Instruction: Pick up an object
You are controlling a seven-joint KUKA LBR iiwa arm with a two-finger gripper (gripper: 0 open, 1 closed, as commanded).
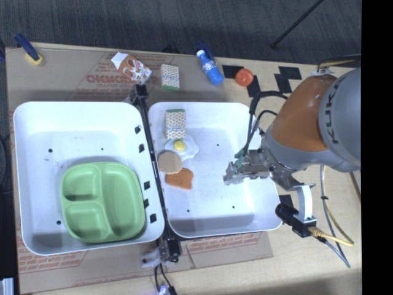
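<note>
The counter [295, 263] carried two shallow white bins side by side, with flattened printed cardboard under them. The left bin [37, 128] held a green divided plate [102, 200] with three compartments, lying in the near half of that bin. The right bin [215, 214] held a small cluster of objects along its left side, and the arm [319, 125], grey with an orange band, reached in over its right rim.

The gripper [235, 172] hung low over the right part of the right bin's floor, well apart from the cluster. Whether it was spread or pressed together could not be told from this slanted view, and nothing could be seen between its tips.

In the cluster, a checked green and white box [175, 123] lay furthest back. Just in front of it sat a toy fried egg [180, 147] with a yellow yolk. A round tan disc [169, 162] touched the egg's near edge, and an orange wedge-shaped piece [180, 179] lay just in front of the disc.

Behind the bins, on the cardboard, lay a crumpled snack packet [131, 68], a small green and white box [170, 77], a blue bottle [210, 67] on its side and a small orange ball [244, 76]. A blue and yellow clamp [28, 48] sat at the far left corner.
</note>
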